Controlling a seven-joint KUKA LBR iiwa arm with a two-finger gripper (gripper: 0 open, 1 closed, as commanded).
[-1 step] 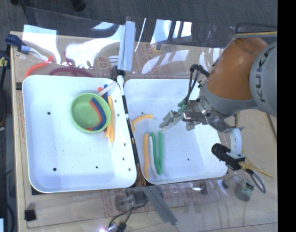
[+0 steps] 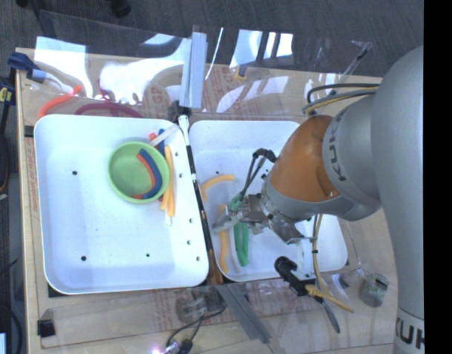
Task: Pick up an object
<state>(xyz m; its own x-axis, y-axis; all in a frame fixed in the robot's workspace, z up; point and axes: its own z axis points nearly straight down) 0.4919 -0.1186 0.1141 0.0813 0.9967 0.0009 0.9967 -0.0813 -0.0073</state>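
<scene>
**Gripper low in the right bin, working among the green and yellow pieces**

I have the arm [image 2: 358,161] reaching in over the right bin [image 2: 284,135], and the gripper [image 2: 237,216] is down among the clutter near that bin's left wall. From this slanted view I cannot tell how the gripper is set or whether it has anything; the wrist hardware blocks the tip.

The likeliest target is the green piece [image 2: 242,245] lying just under and beside the gripper, with a yellow strip [image 2: 223,249] running alongside it and a curved yellow piece [image 2: 214,181] a little further up. All three sit close together, so I judge the main risk to be a pinch that catches two things at once or skates off a thin edge.

To do this well, I want the tip centred over the green piece alone, with its closing direction across the piece's narrow width, and clear of the bin wall. Then I lift slowly and straight, and check that something really comes up.

The left bin [image 2: 78,249] holds a green bowl [image 2: 133,169] with coloured pieces in and beside it, well apart from the gripper. I leave those alone.
</scene>
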